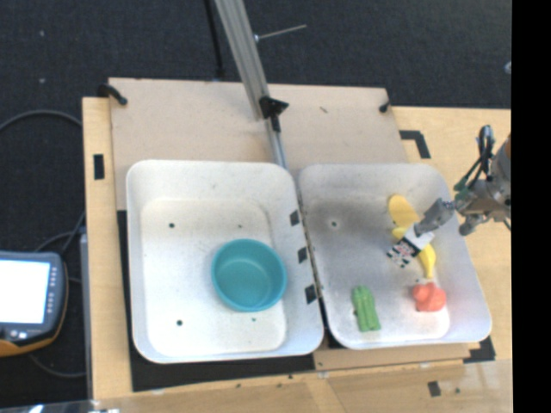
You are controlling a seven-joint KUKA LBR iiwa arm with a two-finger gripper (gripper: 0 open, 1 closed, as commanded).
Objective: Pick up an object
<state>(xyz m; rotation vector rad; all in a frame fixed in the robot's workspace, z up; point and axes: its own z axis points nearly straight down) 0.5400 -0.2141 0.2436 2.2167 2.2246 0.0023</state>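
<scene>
Right bin, near its right wall: yellow banana-shaped plastic toy [405, 222], lying flat and running top to bottom, with a small black-and-white patterned block [401, 250] touching its left side at mid-length.
Gripper state: gripper [430, 219] sits low over the banana's mid-section; its fingers are too small and blurred to read, so apart or together cannot be told, and nothing is seen held.
Handling (judged): banana toy is probably light, hollow, stiff and smooth; curved skin may slip, so grasp across the narrow mid-body, not the tapered ends.
Below the banana: red-orange rounded soft-looking lump [429, 298], just beside the lower tip; risk of nudging it.
Left of the lump: green ribbed plastic piece [366, 308], well apart from the banana.
Edges: right white bin wall [469, 269] lies close to the banana, leaving little room on that side; open floor lies to the banana's left.
Left of the banana, far: left white bin [151, 231] holding a teal round bowl [249, 274].
</scene>
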